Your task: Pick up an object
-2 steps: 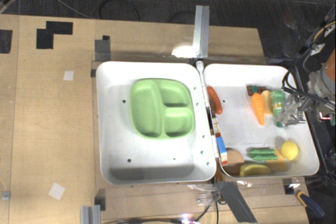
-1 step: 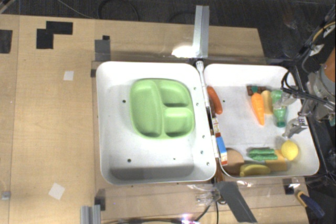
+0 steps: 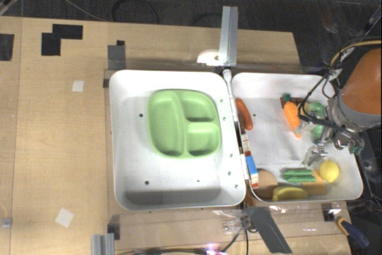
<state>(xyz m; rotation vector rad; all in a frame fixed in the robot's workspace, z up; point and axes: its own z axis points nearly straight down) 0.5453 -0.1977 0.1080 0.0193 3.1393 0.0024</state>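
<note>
The right bin holds several toy foods. An orange carrot lies near its middle, with a green piece beside it under the arm's cables. A reddish sausage lies along the left wall. Along the front wall sit a yellow lemon, a green pod, a yellow slice, a tan bread piece and a small blue and orange box. My gripper hangs low over the bin floor, just up and left of the lemon and above the green pod.
The left bin carries a green divided plate. A metal divider post stands behind the bins. The arm's orange band and its cables overhang the right bin's right side.
</note>
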